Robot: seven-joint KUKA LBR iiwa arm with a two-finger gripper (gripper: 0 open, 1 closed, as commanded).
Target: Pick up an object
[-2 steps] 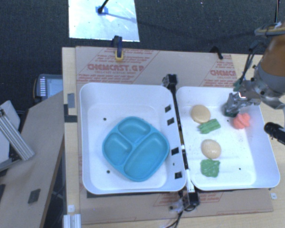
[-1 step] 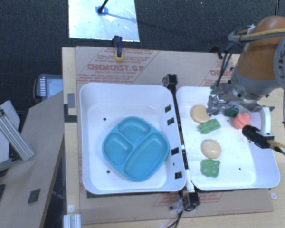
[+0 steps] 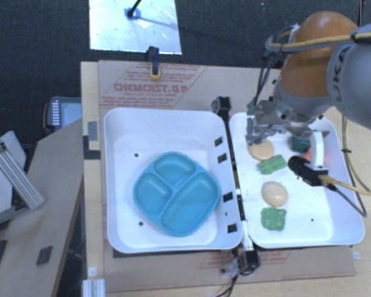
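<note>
**Crowded corner, risky grab**

Gripper [image 3: 256,132] hangs low in the right bin [image 3: 315,228], near its back-left corner, right by the wall shared w/ the left bin [image 3: 123,135]. How wide it's open: can't tell, the wrist blocks the view. Nothing visibly held.

Closest candidate is the tan round piece [image 3: 263,150], just below the gripper in the view. Touching or a hair apart, can't say which. Green ridged piece [image 3: 272,164] sits just beside it, maybe touching its edge.

That's prob the trouble. Come down off-centre and the tan piece, low and rounded, could squirt out sideways. Or the green one gets nudged, or caught along w/ it. Bin wall's close on the left too, so a drift that way could clip the rim instead of closing on anything.

Teal piece [image 3: 300,145] lies near the wrist's other side, partly hidden, and could get bumped on a descent. Cream oval piece [image 3: 274,194] and green lump [image 3: 273,219] sit farther fwd, clear of the clutter, easier targets imo. Blue divided plate [image 3: 176,193] in the left bin is out of play.

Biggest worry: closing on air and lifting w/ nothing
</note>
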